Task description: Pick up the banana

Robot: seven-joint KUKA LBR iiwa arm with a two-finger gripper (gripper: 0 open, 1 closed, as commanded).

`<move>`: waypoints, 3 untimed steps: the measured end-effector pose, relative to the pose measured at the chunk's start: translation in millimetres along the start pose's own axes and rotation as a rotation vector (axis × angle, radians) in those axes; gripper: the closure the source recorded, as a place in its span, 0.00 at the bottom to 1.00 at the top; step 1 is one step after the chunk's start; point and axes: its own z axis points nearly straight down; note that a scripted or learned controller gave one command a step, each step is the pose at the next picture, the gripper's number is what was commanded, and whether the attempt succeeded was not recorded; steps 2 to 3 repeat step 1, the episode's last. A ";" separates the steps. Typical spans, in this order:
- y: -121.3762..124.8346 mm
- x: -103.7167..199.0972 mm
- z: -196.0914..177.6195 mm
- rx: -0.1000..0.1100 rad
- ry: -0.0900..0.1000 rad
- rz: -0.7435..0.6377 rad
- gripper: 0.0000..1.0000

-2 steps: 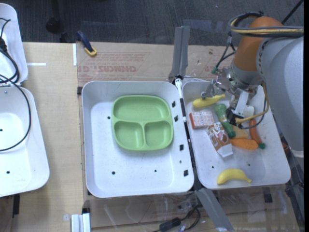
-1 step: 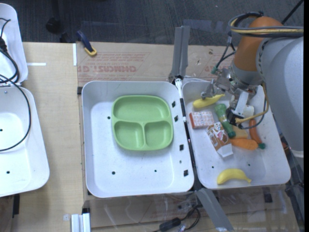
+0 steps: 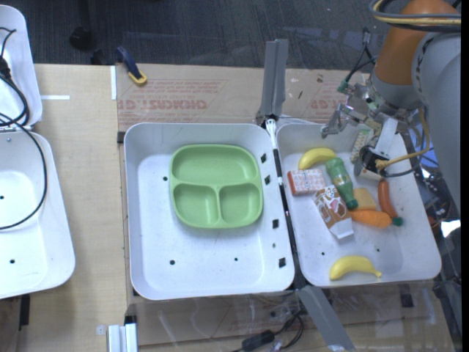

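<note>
Two yellow bananas lie in the right bin. One banana rests near the back, left of centre. The other banana lies near the front edge. My gripper hangs over the bin's back right part, just right of the back banana and apart from it. It is open with nothing between its fingers. The grey arm with its orange band comes in from the upper right.
The right bin also holds a green bottle, a carrot, a red sausage-like piece, a small red box and a snack packet. A green divided plate sits in the left bin.
</note>
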 end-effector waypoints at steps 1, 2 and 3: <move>1.6 -3.2 86.4 -0.001 0.001 -0.010 0.00; 1.6 -3.2 86.4 -0.001 0.001 -0.010 0.00; 1.6 -3.2 86.4 -0.001 0.001 -0.010 0.00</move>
